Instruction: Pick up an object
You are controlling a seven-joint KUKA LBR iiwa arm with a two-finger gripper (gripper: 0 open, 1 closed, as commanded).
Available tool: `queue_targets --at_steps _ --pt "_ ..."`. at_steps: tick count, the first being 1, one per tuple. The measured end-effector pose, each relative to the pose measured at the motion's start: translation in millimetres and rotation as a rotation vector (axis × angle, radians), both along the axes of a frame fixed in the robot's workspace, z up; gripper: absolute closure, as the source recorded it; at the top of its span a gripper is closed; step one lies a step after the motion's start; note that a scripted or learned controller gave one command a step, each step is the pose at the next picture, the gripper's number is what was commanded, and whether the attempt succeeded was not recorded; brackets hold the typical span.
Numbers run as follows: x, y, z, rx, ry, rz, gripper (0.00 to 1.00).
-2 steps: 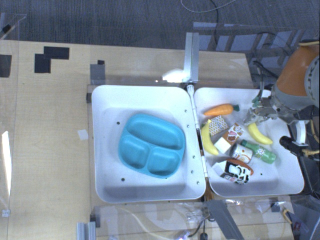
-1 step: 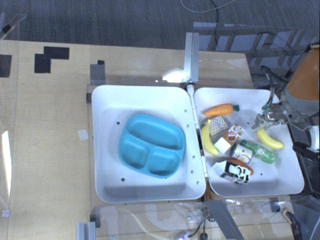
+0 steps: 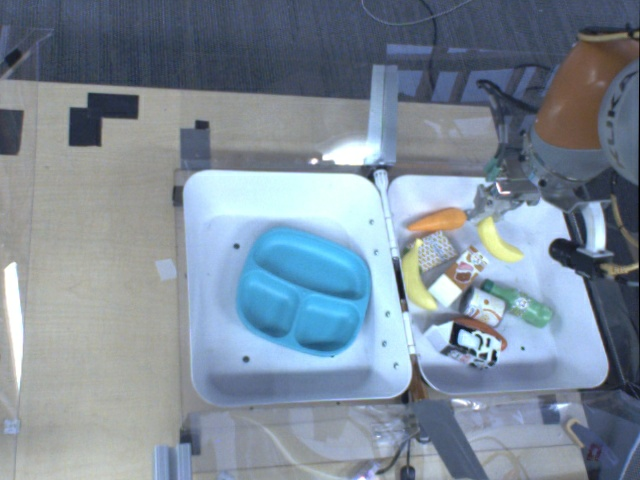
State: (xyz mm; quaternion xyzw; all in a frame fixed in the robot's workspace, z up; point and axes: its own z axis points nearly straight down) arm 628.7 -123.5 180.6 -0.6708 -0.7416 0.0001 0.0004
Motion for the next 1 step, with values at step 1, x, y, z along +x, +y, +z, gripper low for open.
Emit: queue_targets --at_steps 1 --pt "-13.0 -40.3 20.5 -0.001 0.001 0.011 1.00"
